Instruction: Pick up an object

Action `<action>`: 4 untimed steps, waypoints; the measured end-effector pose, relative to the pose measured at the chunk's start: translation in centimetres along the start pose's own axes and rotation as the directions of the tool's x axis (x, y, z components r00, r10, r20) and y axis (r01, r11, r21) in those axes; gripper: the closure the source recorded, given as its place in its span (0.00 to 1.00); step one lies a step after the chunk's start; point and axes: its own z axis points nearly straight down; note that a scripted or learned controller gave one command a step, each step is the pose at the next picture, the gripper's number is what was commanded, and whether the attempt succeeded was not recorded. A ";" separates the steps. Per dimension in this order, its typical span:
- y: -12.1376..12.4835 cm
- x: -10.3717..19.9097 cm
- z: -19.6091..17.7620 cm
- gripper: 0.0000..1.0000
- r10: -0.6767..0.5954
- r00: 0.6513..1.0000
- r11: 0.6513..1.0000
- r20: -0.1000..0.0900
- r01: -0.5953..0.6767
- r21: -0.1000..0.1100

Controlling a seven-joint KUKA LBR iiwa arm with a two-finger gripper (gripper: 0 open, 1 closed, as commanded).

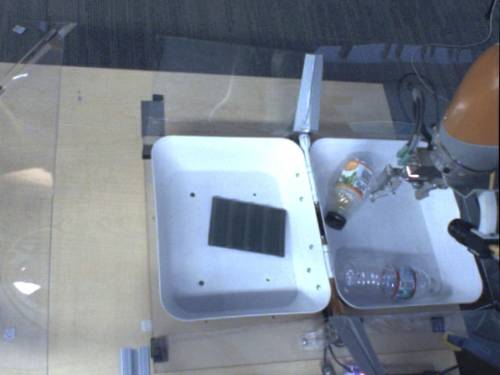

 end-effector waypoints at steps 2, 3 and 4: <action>2.8 2.3 15.4 0.00 -0.115 0.993 0.993 0.002 0.115 -0.009; 2.7 2.3 14.4 1.00 -0.113 0.994 0.994 -0.001 0.113 -0.006; 6.7 4.0 6.9 1.00 -0.271 0.962 0.961 -0.016 0.272 0.044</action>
